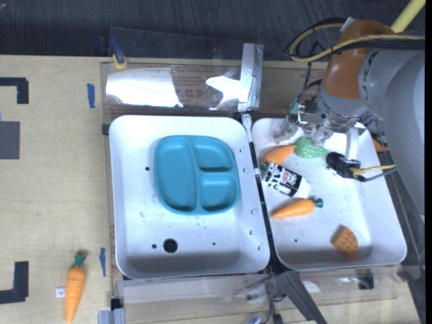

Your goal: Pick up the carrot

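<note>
A carrot with a green tip lies on its side in the middle of the right bin. A second orange carrot-like piece lies at that bin's upper left, next to a green item. My gripper hangs over the bin's far left part, just above the green item and well behind the middle carrot. The wrist hides the tool's tip. A third carrot rests on the wooden bench outside the bins, at the lower left.
A black-and-white printed card lies between the two carrots in the right bin. An orange waffle-like piece sits near that bin's front. The left bin holds a blue divided plate. Cables loop above the arm.
</note>
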